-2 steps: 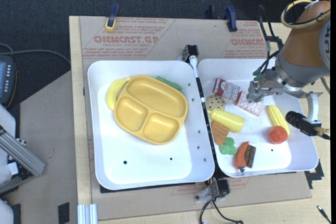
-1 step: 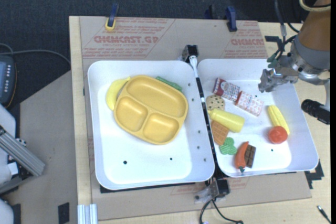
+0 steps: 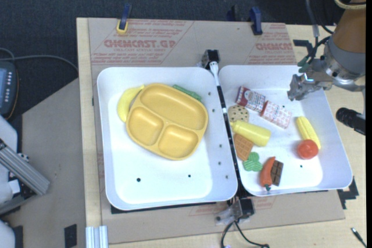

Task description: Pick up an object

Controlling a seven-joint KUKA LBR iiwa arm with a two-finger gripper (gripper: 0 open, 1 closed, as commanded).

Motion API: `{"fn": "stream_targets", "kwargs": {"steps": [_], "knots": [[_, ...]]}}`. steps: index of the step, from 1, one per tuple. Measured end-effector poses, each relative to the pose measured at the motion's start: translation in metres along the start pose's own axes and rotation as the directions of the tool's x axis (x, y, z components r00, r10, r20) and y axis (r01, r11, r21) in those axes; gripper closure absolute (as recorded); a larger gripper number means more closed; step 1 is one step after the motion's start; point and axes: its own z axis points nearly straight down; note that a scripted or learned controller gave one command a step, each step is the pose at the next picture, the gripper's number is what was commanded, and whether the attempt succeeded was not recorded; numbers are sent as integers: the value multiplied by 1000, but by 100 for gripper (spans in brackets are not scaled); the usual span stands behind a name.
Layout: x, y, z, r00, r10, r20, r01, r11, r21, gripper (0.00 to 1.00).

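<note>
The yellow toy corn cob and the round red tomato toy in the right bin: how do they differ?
The yellow toy corn cob is long and lies at a slant; the round red tomato toy is a compact ball. The cob is yellow, the tomato red-orange. The cob sits nearer the gripper. Both lie close together in the right white bin.

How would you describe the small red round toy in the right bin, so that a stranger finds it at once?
Look in the right white bin, toward its right wall. There the red round toy tomato lies, touching the lower end of the yellow toy corn cob. It is the only round, plain red thing among the toys.
</note>
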Motion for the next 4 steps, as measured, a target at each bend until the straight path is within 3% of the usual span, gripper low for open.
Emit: {"fn": "stream_targets", "kwargs": {"steps": [2, 4], "knots": [[111, 10, -17, 1000, -6, -2, 6, 1000, 0, 100], [208, 9, 8, 1000, -4, -3, 4, 1000, 7, 100]]}}
